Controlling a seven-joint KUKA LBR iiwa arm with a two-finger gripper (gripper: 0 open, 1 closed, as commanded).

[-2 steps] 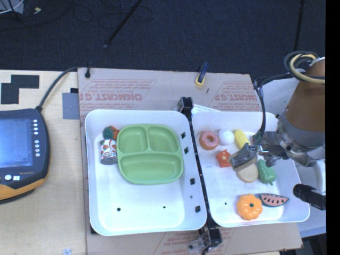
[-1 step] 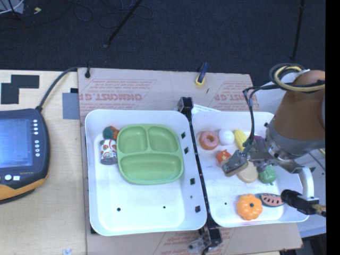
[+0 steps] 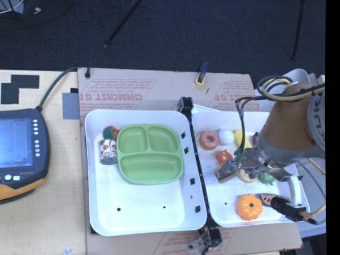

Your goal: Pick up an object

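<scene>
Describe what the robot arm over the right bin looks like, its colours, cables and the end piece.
The arm is bulky and rounded, with a broad orange band on a grey body. Black and yellow cables loop over its top and run down its side. Its lower end narrows into a dark grey metal gripper with blocky parts. A white bracket and a black piece with more cable hang below it.

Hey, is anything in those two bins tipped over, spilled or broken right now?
One thing: the small can in the left bin lies on its side against the green divided plate. The toy food in the right bin, like the pumpkin and donut, looks loosely scattered, not damaged.
</scene>
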